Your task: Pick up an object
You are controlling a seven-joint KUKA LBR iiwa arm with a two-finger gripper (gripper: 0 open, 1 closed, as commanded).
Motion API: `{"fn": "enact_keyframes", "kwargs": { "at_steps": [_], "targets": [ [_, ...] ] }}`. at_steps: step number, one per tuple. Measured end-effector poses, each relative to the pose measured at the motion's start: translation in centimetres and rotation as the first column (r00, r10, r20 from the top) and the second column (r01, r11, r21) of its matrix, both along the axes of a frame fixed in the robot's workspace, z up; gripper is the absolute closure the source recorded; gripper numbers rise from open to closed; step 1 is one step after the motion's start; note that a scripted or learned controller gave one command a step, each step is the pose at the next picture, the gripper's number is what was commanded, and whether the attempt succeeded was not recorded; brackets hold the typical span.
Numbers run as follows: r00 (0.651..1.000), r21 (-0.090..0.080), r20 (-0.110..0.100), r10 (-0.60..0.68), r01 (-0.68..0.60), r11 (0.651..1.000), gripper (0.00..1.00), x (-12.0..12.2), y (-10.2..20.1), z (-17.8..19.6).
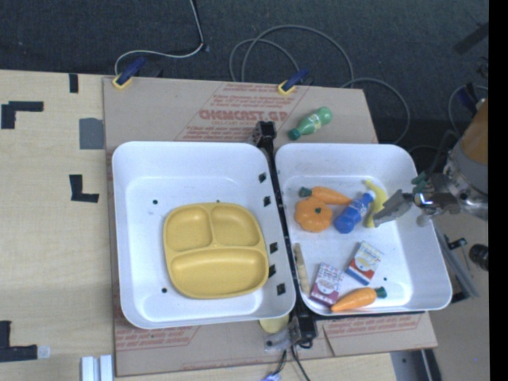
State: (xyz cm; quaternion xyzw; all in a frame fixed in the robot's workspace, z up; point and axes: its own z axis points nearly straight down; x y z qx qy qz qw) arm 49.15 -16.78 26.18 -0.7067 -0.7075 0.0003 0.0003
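Observation:
The right bin (397, 161) holds several toys. An orange pumpkin (312, 215) lies beside a carrot (331, 195), a blue bottle (352, 214) and a yellow banana (375, 193). Nearer the front lie a white and red carton (363, 263), a maroon carton (326, 284) and a second carrot (355, 298). My gripper (382, 213) reaches in over the bin's right side, its tip just right of the blue bottle and the banana. I see nothing held in it.
The left bin (135, 173) holds a yellow divided plate (216, 248). A green bottle (310, 122) lies on the cardboard behind the bins. A thin wooden stick (299, 264) rests along the right bin's left wall. Cables loop on the floor behind.

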Motion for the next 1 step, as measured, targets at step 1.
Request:
{"fn": "enact_keyframes", "kwargs": {
  "at_steps": [1],
  "targets": [
    [1.0,-0.003,0.001,0.002,-0.002,1.0,0.0,6.61,-1.88,-5.58]
  ]
}}
